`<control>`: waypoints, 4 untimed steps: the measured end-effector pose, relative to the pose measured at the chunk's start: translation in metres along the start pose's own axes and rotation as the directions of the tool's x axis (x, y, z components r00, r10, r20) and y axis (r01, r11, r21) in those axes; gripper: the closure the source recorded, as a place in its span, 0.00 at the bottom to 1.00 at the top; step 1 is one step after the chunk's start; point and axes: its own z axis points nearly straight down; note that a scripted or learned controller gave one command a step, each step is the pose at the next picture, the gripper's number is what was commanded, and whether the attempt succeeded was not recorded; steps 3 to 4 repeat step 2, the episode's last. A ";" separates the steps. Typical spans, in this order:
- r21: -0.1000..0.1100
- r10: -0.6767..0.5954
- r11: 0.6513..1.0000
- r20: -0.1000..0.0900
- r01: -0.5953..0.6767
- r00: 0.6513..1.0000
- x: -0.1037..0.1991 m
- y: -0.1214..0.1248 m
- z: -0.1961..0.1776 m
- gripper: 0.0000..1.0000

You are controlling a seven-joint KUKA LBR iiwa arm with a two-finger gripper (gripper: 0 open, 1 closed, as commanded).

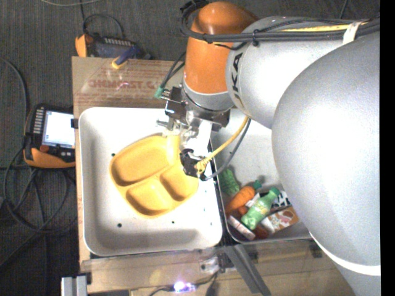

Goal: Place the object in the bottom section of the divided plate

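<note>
A yellow divided plate (148,174) lies in the left white bin (99,227), with one large section at its upper left and two smaller ones toward the lower right. My gripper (185,137) hangs over the plate's upper right rim, under the orange wrist band. The wrist and its mount hide the fingertips, and I see nothing held below them. In the right bin (247,153) lie a toy carrot (241,197), a green bottle (260,208), a green leafy piece (230,180) and a few packets.
The big grey arm covers most of the right bin. A cardboard sheet (117,85) lies behind the left bin. A teach pendant (52,135) rests on the floor at the left, among cables.
</note>
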 end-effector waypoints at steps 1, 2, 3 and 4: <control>0.003 0.092 0.996 -0.002 -0.092 0.996 -0.017 -0.036 -0.008 1.00; 0.001 0.128 0.992 -0.001 -0.128 0.992 -0.001 -0.007 -0.016 1.00; 0.001 0.128 0.992 -0.001 -0.128 0.992 -0.001 -0.007 -0.016 1.00; 0.001 0.128 0.992 -0.001 -0.128 0.992 -0.001 -0.007 -0.016 1.00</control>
